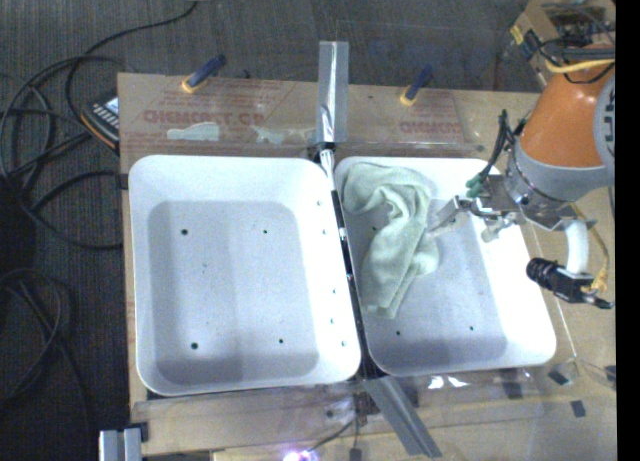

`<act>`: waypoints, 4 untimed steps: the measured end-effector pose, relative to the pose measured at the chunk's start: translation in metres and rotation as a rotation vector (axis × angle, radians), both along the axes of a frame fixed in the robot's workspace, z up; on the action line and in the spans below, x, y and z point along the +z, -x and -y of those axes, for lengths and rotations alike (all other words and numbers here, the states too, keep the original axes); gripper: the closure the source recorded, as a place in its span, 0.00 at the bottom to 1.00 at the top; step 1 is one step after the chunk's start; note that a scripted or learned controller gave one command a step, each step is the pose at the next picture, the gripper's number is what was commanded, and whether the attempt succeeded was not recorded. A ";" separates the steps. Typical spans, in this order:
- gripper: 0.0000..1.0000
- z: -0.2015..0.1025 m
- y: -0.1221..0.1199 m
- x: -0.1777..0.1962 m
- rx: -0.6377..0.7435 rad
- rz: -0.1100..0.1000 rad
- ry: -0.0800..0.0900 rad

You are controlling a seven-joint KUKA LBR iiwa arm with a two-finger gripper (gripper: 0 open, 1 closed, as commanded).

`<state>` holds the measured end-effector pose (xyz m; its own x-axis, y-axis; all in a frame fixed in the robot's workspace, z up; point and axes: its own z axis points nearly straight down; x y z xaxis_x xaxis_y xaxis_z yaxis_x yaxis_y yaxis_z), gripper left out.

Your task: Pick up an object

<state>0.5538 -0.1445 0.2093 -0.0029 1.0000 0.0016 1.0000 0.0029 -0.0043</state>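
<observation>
Looking from the near rim of the right bin (470, 361) upward, I see the cloth (395, 234) lying crumpled along that bin's left side, reaching toward its far corner. My gripper (447, 216) sits just beside the cloth's right edge; whether its fingers are apart or closed, I cannot tell. The left bin (150, 279) lies alongside.

A soft, crumpled pale-green cloth (395, 234) lies in the smooth, matt white plastic bin (520, 334) on the brown cardboard-like bench (250, 109).
</observation>
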 end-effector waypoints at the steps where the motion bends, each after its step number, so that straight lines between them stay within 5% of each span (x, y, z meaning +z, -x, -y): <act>1: 0.00 -0.017 -0.020 -0.114 0.034 0.008 0.002; 2: 0.00 0.003 -0.118 -0.119 0.158 0.011 0.001; 3: 1.00 0.001 -0.118 -0.108 0.162 0.006 0.001; 4: 1.00 -0.027 -0.115 -0.031 0.190 0.002 0.001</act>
